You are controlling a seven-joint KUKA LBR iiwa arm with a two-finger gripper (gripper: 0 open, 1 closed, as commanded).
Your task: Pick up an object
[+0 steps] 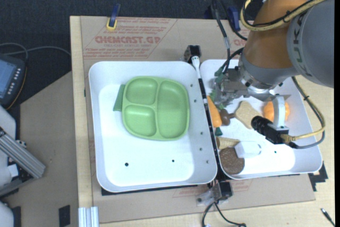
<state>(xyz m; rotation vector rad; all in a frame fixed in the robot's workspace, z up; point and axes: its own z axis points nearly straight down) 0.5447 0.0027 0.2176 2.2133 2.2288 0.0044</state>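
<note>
- Dark carpet behind and around a tan bench (79, 114), printed cardboard sheet (127, 37) on top with red lettering, blue-and-yellow clamp (112, 18) at its far edge.
- Two shallow white bins side by side on the cardboard: left bin (106, 162) and right bin (303, 162), touching along their inner rims.
- In the left bin, a green divided plate (156, 108) with three compartments, lying flat toward the far side; a green flat piece (118, 98) peeking out from under its left edge.
- Grey arm (319, 40) with orange band (271, 29) reaching in from the right, hanging over the far part of the right bin, cables looping round it.
- Gripper (226, 94) low over the right bin's near-left area, close to the dividing rim — whether open or closed, cannot tell; the wrist and its fittings crowd the tip.
- Objects to pick, all in the right bin: an orange carrot-like piece (214, 113) along the left rim just beside the gripper; a tan slice like bread (245, 114) just right of it; an orange round fruit (277, 110) partly behind a black fitting on the arm; a brown round cookie (231, 160) near the front left corner; a pale wedge (227, 142) just beyond the cookie.
- Nothing seen lifted between the gripper's tips — every item appears to lie on the bin floor.
</note>
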